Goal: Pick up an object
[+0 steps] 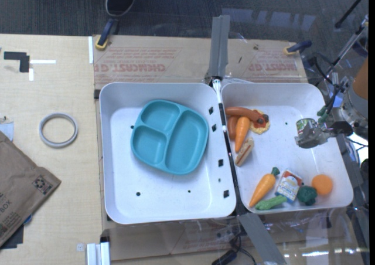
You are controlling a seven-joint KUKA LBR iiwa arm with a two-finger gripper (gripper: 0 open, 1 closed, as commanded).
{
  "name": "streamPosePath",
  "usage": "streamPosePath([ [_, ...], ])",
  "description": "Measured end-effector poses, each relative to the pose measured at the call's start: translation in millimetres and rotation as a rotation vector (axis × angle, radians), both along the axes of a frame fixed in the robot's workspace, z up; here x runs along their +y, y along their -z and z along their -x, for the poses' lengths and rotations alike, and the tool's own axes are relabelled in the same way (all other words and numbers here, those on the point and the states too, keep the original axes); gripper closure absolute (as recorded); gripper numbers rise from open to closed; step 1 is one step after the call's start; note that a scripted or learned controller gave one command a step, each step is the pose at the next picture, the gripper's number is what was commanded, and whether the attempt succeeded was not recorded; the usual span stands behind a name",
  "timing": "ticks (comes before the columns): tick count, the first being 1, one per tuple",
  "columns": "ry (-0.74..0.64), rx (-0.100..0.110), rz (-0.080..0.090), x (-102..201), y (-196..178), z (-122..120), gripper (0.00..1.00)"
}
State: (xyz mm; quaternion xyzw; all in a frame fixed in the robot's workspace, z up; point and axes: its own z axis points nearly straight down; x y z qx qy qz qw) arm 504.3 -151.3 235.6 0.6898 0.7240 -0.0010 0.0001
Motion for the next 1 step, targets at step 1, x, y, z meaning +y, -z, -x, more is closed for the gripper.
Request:
streamPosePath([
  [1,0.081,0.002,0.0,47.7,7.7,-24.4,1.0],
])
